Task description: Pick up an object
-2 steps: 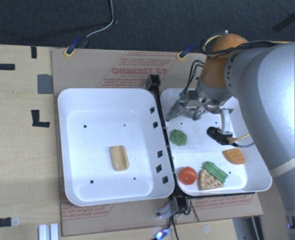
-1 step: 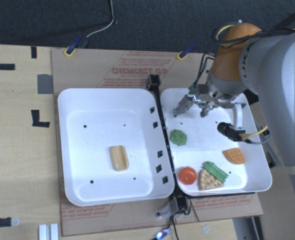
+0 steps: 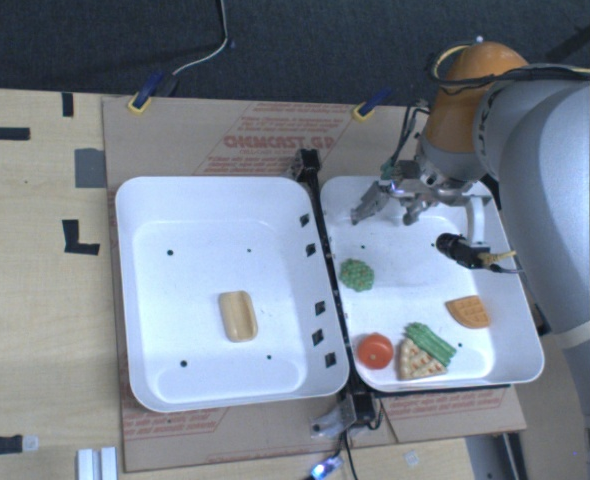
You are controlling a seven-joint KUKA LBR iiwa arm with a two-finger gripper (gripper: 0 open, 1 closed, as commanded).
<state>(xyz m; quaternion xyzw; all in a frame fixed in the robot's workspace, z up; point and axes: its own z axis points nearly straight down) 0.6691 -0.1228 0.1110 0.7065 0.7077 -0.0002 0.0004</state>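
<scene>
My gripper (image 3: 387,208) hovering over far end of right bin (image 3: 520,368), fingers spread apart, holding nothing. Green broccoli (image 3: 356,274) sitting nearer.

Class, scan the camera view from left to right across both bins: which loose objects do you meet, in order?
bread roll in the left bin → green broccoli → red tomato → orange chip in the right bin. The waffle wedge and green pod overlap, so they are left out.
</scene>
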